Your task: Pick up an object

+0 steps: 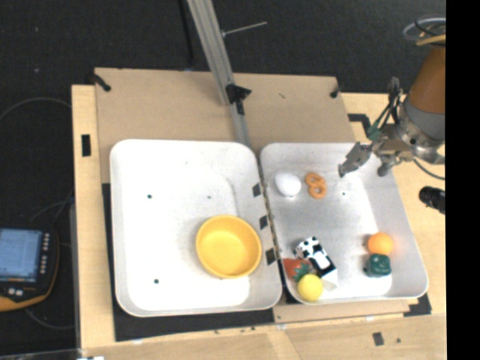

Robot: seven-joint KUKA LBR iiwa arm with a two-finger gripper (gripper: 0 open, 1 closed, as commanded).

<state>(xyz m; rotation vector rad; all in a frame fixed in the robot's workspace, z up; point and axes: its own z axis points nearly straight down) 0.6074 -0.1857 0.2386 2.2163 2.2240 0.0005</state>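
Observation:
The right bin (pixel 352 216) holds several small objects. A white egg-shaped piece (pixel 287 184) and an orange ring-shaped piece (pixel 316 186) lie near its far left. An orange ball (pixel 380 244) and a green toy (pixel 377 265) sit by its right wall. A black-and-white toy (pixel 316 256), a red piece (pixel 293 267) and a yellow ball (pixel 310 286) crowd the near left corner. My gripper (pixel 365 168) hovers over the bin's far right corner, open, with nothing between its fingers. It is well to the right of the orange ring.
The left bin (pixel 150 201) holds a yellow bowl (pixel 229 246) near its right wall. A slanted metal pole (pixel 214 47) rises behind the bins. A handheld pendant (pixel 22 265) lies off the bench at the left.

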